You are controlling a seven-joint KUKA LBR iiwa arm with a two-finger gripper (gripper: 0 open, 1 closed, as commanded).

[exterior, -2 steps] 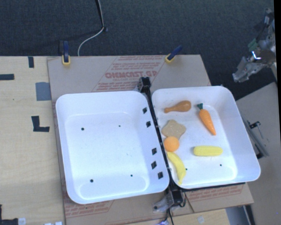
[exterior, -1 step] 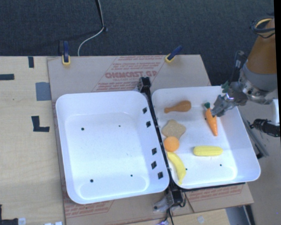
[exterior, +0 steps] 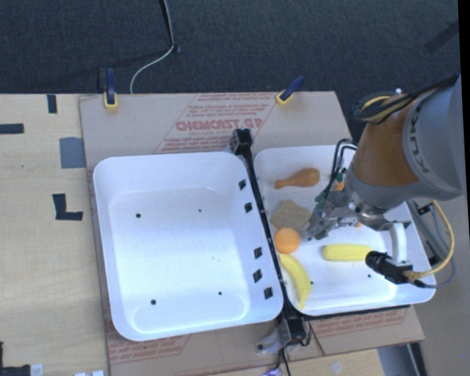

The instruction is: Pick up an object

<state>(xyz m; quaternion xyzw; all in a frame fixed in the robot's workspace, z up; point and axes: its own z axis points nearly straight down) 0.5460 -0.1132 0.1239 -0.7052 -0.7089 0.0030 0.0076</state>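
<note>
The right bin (exterior: 343, 295) holds an orange ball (exterior: 286, 240), a yellow banana (exterior: 296, 277) by its left wall, a yellow corn cob (exterior: 347, 253), a brown pear-shaped piece (exterior: 298, 178) near the back, and a flat tan block (exterior: 290, 214). My gripper (exterior: 319, 224) hangs low over this bin, just right of the ball and tan block and above the corn cob's left end. The arm's grey body and orange band cover the bin's right part. Nothing shows between the fingers.
The left bin (exterior: 111, 229) sits beside it, parted by a black clipped divider (exterior: 256, 221). Both bins rest on a cardboard sheet (exterior: 208, 122) held by clamps. A black cable connector (exterior: 384, 266) hangs over the right bin's front.
</note>
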